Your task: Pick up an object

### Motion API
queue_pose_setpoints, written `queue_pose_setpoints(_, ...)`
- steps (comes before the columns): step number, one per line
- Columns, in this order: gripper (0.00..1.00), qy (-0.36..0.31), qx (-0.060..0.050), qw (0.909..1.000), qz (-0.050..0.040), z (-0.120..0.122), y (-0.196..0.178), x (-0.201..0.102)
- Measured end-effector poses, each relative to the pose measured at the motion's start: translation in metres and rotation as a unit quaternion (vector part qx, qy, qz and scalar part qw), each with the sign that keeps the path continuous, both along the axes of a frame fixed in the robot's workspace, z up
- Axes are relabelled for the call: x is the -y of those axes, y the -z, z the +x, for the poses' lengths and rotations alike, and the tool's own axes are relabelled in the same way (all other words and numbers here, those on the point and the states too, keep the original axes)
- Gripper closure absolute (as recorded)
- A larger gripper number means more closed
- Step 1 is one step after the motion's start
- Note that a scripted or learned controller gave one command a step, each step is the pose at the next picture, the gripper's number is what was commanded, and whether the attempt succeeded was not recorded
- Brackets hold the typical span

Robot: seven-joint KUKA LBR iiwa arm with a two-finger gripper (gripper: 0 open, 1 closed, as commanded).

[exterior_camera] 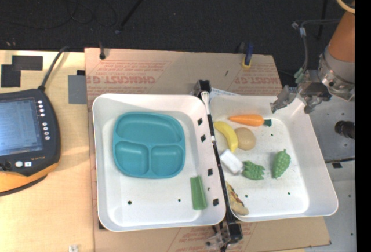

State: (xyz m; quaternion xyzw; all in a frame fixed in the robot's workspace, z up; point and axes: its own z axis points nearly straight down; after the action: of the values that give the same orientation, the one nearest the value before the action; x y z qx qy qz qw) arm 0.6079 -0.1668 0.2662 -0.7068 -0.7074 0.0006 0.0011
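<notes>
Camera view: one carrot [248, 120], one banana [227, 135] (touching potato [246, 139]).

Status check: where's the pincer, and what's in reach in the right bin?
Pincer above the right bin's far right corner, holding nothing. Carrot nearest, lying free on the bin floor. Banana and green grapes farther in. Nothing between pincer and carrot.

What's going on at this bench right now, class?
A robot arm reaches in from the right. Its gripper hangs over the far right corner of the right bin and holds nothing. That bin has a carrot, banana, potato, white block and two green pieces. The left bin has a teal tray and a green stick. Nothing is picked up yet.
</notes>
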Motion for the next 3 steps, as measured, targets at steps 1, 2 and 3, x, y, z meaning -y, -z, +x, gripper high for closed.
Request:
queue_pose_setpoints(1,0.0,0.001,-0.003,1.0,0.0002,0.007,0.103,0.037)
queue_pose_setpoints(2,0.0,0.001,-0.003,1.0,0.0009,-0.037,0.183,0.045)
queue_pose_setpoints(3,0.0,0.001,-0.002,1.0,0.0007,-0.083,0.179,0.046)
